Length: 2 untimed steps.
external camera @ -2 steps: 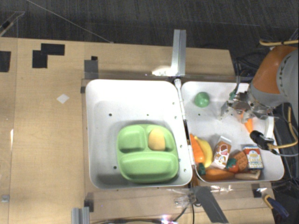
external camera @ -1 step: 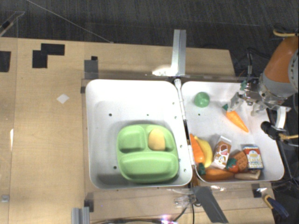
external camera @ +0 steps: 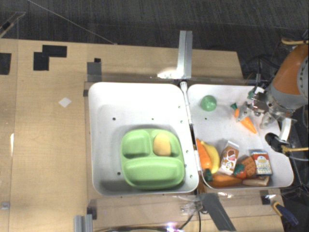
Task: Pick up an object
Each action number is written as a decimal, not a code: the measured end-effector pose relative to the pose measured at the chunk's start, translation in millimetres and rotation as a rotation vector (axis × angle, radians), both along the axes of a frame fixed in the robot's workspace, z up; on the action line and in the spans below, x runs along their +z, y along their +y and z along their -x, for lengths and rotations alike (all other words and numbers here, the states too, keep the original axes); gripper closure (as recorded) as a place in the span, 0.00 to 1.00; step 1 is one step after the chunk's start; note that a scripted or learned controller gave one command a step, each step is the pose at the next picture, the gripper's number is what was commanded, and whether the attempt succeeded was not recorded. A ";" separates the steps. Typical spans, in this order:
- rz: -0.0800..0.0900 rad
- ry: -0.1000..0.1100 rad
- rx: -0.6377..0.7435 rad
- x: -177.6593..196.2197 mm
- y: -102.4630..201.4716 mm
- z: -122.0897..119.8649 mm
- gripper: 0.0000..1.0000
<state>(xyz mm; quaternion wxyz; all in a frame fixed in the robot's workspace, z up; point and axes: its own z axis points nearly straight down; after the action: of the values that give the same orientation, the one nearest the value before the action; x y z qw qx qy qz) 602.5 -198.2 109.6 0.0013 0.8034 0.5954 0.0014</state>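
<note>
One tapered orange carrot (external camera: 248,124) — smooth plastic — beneath the hand (external camera: 256,111).

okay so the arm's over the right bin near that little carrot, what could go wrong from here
1. The carrot lies close to the right bin's far right wall, right beside the gripper, so a descent might clip the wall or nudge the carrot away rather than grasp it.
2. The toys in the near corner, banana and cartons among them, are packed touching; a try there could catch two at once.
</note>
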 end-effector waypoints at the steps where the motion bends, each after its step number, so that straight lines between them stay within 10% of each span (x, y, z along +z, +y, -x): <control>1: 0.003 -0.006 0.011 -20.5 4.1 -19.3 0.00; 2: 0.003 -0.014 0.019 -6.9 6.5 -22.6 1.00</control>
<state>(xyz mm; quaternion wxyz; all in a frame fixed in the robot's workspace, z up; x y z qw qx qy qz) 625.1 -191.7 102.8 0.0068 0.7976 0.6032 0.0059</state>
